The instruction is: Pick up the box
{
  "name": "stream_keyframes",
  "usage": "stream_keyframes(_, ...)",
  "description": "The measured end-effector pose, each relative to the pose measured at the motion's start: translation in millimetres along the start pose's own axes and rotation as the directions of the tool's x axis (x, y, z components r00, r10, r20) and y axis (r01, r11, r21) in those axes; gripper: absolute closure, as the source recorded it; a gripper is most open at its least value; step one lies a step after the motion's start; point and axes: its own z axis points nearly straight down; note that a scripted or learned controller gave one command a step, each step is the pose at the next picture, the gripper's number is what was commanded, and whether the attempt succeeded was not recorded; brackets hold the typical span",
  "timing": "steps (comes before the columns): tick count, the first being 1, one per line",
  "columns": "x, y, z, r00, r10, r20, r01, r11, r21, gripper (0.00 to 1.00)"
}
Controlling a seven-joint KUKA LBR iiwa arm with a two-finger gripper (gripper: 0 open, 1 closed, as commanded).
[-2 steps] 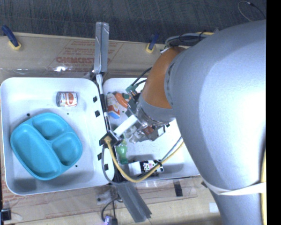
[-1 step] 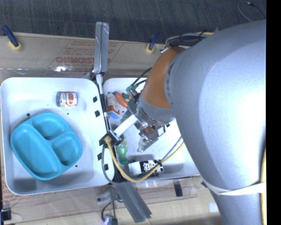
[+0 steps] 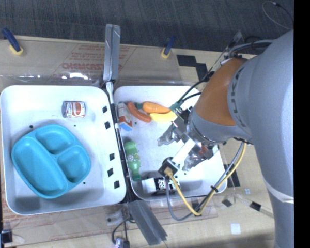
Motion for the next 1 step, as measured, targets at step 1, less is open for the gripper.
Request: stream_keyframes(1,50.6,-70.0,30.5,0.968,0.251,0.002,-0.251,0.968,0.001,0.0)
